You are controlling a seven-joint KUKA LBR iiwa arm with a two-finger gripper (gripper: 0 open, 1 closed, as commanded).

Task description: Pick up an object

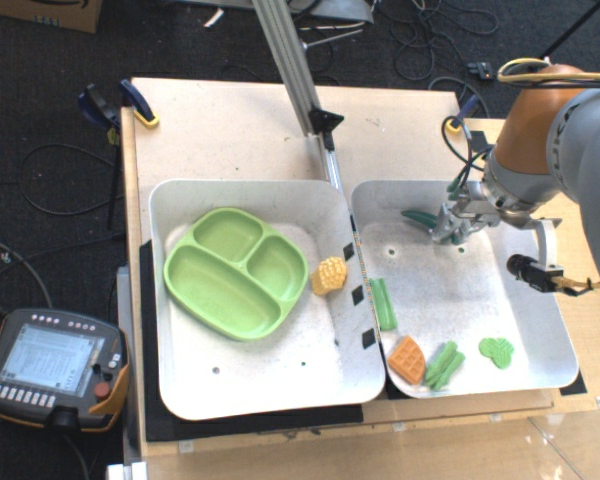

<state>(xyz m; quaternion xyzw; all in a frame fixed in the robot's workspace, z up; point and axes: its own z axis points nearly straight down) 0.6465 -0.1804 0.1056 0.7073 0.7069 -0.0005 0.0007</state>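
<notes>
Jaws (448, 230) low in right bin (540, 363), far end, beside dark green object (417, 217); jaw state unclear. Green sectioned plate (236, 273) in left bin (180, 383).

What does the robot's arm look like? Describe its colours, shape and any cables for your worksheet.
The arm is thick and rounded, grey with a wide orange band above the wrist. Dark cables run beside the wrist. The gripper is a small metallic grey unit with dark green parts.

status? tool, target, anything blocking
Tool low in right bin, at its far side, by a dark green piece. Grip unclear. Nothing blocking.
</notes>
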